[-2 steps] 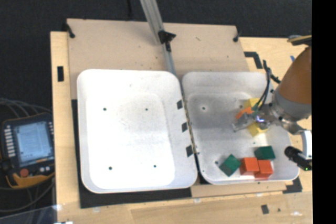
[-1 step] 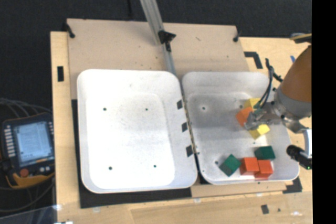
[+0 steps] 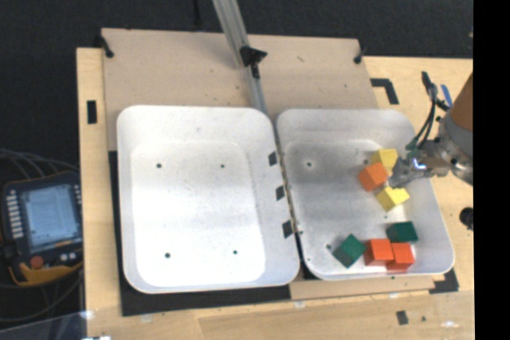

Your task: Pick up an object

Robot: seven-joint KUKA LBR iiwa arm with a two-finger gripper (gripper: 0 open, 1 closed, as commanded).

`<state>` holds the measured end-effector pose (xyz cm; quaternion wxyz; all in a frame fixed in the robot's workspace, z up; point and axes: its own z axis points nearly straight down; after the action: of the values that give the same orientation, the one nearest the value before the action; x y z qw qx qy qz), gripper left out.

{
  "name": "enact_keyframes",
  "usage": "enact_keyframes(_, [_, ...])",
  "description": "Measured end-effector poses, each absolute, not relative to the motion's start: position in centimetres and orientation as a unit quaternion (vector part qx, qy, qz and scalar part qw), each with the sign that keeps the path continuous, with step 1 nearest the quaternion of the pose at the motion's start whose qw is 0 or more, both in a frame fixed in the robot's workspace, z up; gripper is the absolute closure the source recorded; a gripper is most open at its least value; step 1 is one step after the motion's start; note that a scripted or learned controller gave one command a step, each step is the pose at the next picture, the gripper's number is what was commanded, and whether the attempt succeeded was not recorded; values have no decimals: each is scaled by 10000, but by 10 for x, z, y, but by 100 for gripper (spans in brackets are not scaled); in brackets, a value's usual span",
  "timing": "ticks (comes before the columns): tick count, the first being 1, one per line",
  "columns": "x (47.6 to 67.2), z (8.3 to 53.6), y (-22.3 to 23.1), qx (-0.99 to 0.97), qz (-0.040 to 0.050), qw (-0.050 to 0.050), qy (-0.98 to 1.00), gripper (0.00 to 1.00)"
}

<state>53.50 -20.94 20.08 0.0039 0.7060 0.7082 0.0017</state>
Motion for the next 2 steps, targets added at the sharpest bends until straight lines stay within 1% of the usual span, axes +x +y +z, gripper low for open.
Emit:
enact_keyframes(1, [537, 240, -211, 7057, 16, 34, 7085, 100])
enact_keyframes(2, [538, 294, -212, 7055, 17, 39, 7087, 100])
